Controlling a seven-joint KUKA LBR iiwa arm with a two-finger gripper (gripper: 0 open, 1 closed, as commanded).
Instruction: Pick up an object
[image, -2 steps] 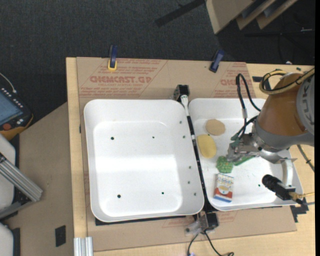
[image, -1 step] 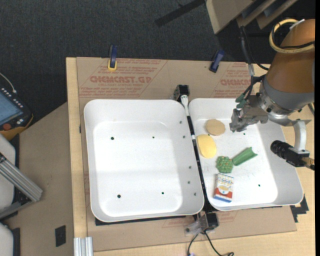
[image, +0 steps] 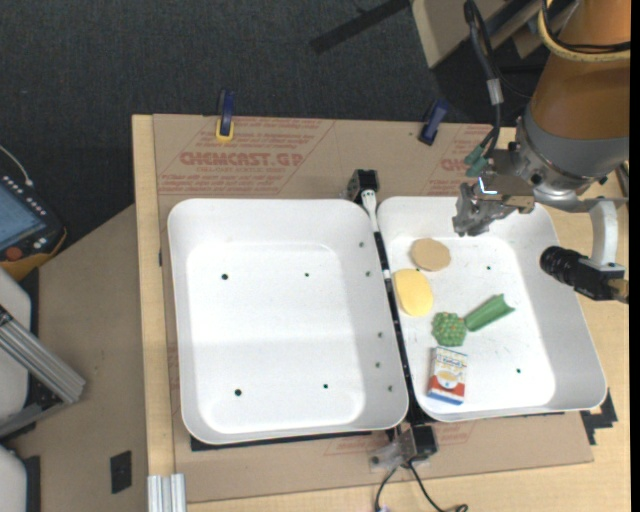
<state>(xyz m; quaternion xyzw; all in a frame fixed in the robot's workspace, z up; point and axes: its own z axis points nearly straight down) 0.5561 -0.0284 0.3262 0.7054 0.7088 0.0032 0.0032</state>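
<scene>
Within the right bin (image: 560, 390) lie a tan disc (image: 432, 255), yellow lemon (image: 413, 292), green broccoli (image: 472, 319) and small carton (image: 449, 375). Tool (image: 476, 222) hovers near the disc; grip state cannot be told. Left bin (image: 190, 300) adjoins.

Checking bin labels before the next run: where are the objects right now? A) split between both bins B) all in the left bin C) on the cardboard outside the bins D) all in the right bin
D: the cookie, lemon, broccoli and carton all lie in the right bin, with the pincer over its far edge.
</scene>
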